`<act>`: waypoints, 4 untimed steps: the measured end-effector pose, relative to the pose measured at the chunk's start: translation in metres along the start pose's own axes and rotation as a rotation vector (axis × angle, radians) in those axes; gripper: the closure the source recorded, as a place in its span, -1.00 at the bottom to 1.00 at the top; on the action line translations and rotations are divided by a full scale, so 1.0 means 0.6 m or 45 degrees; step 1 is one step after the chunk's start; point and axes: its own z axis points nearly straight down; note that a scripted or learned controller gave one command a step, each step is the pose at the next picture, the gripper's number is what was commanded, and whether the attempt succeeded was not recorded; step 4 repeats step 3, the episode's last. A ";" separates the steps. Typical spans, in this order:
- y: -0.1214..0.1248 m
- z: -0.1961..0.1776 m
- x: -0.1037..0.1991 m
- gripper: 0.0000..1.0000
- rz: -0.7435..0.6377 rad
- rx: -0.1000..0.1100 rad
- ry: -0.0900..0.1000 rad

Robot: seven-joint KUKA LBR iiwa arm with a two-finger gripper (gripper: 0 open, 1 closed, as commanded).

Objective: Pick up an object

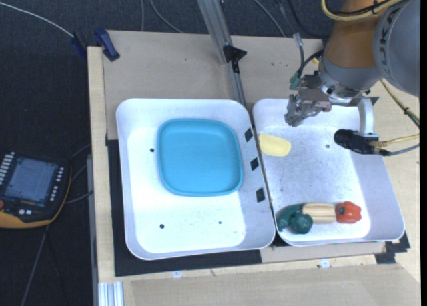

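In the right bin [373, 185] a pale yellow piece [274, 145] lies near the left wall. Along the front wall lie a dark green lump [295, 221], a tan stick [320, 213] and a red piece [347, 212] in a row. My gripper [296, 119] hangs over the bin's back left part, up and right of the yellow piece, and nothing shows between its fingers. The left bin [133, 185] holds a turquoise plate [199, 156].
A slanted metal post [215, 11] rises behind the bins. Cables run over the dark floor at the back. A handheld control pad [30, 185] lies off the bench on the left. The right bin's middle is bare white floor.
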 end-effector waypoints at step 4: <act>-0.113 -0.005 0.251 1.00 -0.001 0.002 0.000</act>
